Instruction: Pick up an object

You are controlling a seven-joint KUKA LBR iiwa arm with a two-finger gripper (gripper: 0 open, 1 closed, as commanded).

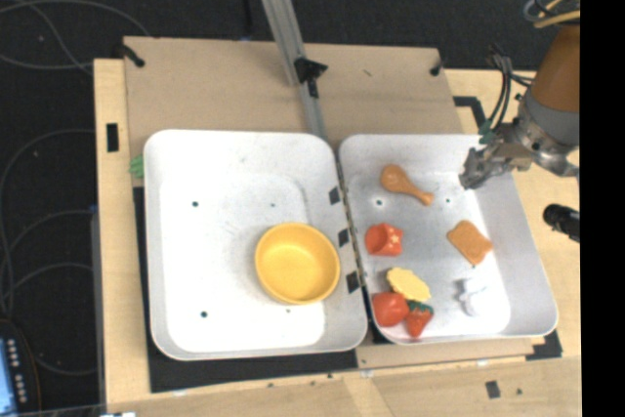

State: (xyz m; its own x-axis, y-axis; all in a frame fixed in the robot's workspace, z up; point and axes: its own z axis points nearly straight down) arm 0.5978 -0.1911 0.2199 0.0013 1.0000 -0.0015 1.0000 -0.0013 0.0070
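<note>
Progress: you had nothing lifted at this moment; every object lay on a bin floor, so the whole pick was left to do, as far as the view showed.
Gripper: your gripper hung over the upper right edge of the right bin, with no object under it or between its tips.
Jaws: you could not tell whether they stood open or closed; the tips were a dark, small blur.
Nearest candidates: the drumstick lay just left of the gripper, tan, with a round head and a thin shank pointing right and down; the orange block lay below the gripper, flat and tilted.
Other objects: the red pepper sat near the bin's left wall; the yellow corn, the tomato and the strawberry were crowded together at the lower left; a small white piece was hard to make out against the bin.
Left bin: the left bin held a yellow bowl, upright, well apart from the gripper.
Judgement: the drumstick looked the easiest reach for you, though its thin shank would likely slip.
</note>
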